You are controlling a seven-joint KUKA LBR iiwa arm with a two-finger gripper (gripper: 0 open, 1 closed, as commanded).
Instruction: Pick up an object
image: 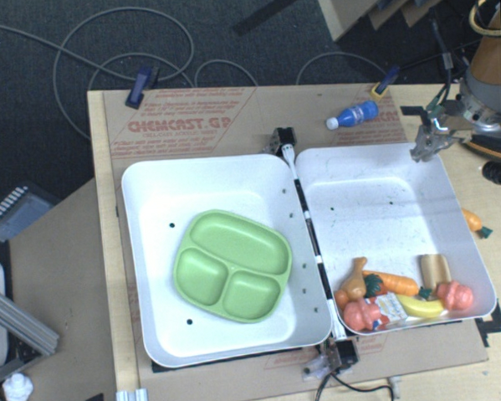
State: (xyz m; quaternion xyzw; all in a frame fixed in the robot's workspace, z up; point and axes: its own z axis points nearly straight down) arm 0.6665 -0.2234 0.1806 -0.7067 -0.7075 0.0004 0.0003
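1. Right now the gripper (423, 144) hangs over the far right rim of the right bin (376, 197), with nothing visibly between its tips; whether it is released or clenched cannot be told at this size.
2. Nearer the camera than the gripper, and well apart from it, toy food is heaped in that bin's front corner: a carrot (395, 281), a banana (421, 306), a brown cylinder (434, 270) and pink pieces (364, 314).
3. Likely trouble: the pieces touch and overlap, so a descent could pinch two at once or nudge one aside; those against the front wall leave little room for a finger.
4. Away to the gripper's left, the other bin (150, 209) bears a green divided plate (232, 265), broad and flat, probably a poor target.
5. Hard to read: the arm is cut off at the frame's edge, and a small orange thing (473, 221) outside the right rim is too small to name.
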